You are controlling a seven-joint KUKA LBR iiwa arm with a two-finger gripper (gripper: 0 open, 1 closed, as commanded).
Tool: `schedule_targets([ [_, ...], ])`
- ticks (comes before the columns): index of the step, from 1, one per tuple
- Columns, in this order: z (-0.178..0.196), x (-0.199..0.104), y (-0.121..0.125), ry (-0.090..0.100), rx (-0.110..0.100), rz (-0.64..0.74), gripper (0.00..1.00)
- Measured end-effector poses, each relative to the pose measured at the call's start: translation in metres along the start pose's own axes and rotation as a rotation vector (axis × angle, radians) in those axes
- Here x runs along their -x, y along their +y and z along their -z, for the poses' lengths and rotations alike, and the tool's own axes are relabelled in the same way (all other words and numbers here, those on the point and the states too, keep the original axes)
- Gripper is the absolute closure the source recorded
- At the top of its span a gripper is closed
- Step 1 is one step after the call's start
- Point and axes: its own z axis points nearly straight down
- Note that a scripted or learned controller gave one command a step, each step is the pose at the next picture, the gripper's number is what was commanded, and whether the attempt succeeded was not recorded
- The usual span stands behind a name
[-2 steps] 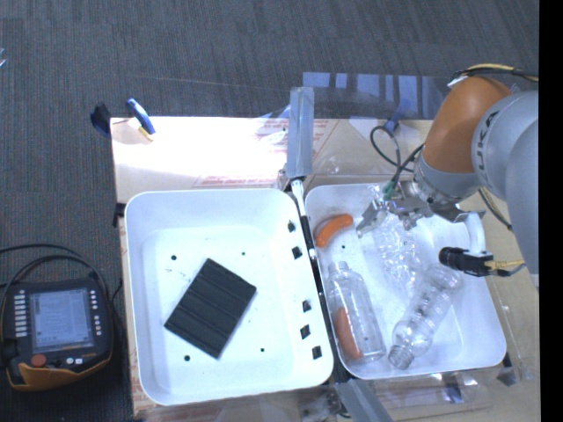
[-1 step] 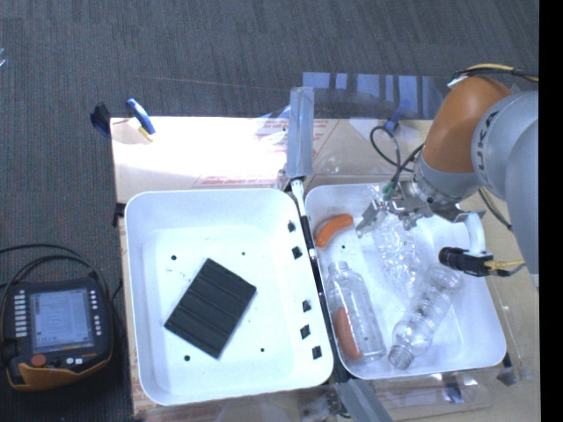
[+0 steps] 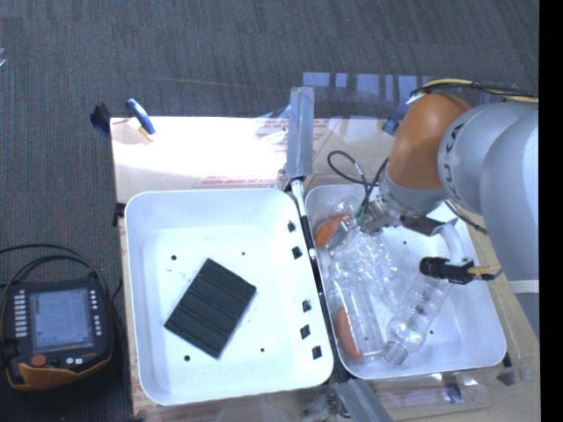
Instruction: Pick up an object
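Two white bins sit side by side on the worktop (image 3: 211, 152). Taking the right bin (image 3: 479, 332) as landmark: clear plastic bottles (image 3: 378, 293) lie heaped inside it, with an orange piece (image 3: 327, 230) at its upper left corner and another (image 3: 346, 331) along its left wall. The arm's claw (image 3: 369, 216) is low over the heap's upper left. A black slab (image 3: 211, 308) lies in the bin to its left.

Black ribbed rectangular pad (image 3: 211, 308), lying flat and turned diagonally in the left bin (image 3: 141, 227). Right bin (image 3: 493, 341): a heap of clear plastic bottles, 1 (image 3: 420, 315) slanting toward the near rim, another (image 3: 359, 310) beside it; 2 orange items, 1 (image 3: 327, 231) at the far-left corner, 1 (image 3: 347, 334) along the left wall.
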Motion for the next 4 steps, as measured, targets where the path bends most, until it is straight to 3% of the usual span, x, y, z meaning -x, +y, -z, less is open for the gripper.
schedule_targets([
  [1, 0.013, 0.004, 0.0, -0.001, 0.008, -0.05, 0.0],
  [2, 0.003, 0.033, -0.009, -0.002, 0.01, 0.15, 0.0],
  [3, 0.001, 0.0, 0.004, -0.007, 0.014, 0.392, 0.0],
  [4, 0.022, 0.024, -0.01, -0.008, 0.017, 0.239, 0.0],
])
